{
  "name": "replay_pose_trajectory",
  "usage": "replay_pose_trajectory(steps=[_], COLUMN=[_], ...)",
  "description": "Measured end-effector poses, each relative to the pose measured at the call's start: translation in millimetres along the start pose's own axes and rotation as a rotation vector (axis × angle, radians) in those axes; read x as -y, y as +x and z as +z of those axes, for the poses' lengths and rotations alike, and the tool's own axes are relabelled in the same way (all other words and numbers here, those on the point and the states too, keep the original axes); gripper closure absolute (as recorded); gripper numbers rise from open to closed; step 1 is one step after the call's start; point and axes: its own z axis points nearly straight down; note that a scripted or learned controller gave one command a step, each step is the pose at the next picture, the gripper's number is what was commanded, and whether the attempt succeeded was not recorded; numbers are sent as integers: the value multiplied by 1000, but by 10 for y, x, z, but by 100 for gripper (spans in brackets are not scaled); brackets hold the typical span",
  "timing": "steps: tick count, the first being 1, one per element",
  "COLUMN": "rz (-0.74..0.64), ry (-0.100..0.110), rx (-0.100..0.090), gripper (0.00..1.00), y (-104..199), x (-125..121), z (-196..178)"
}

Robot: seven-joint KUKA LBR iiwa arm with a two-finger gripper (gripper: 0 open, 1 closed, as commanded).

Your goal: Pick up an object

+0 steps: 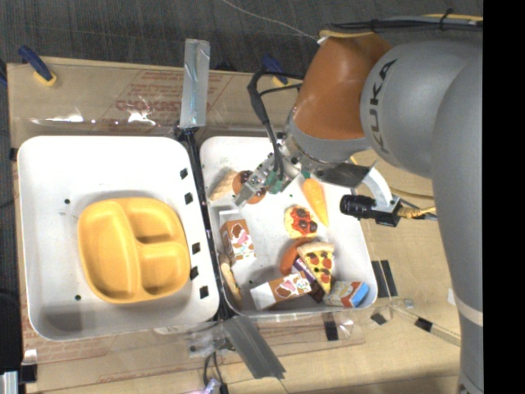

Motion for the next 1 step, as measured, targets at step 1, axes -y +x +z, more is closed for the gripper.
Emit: replay_pose_trajectory(steps=[1], rz=[-86], ry=[2], rx=[-3], gripper=[100], y=[-149], x=[-487], z=[220])
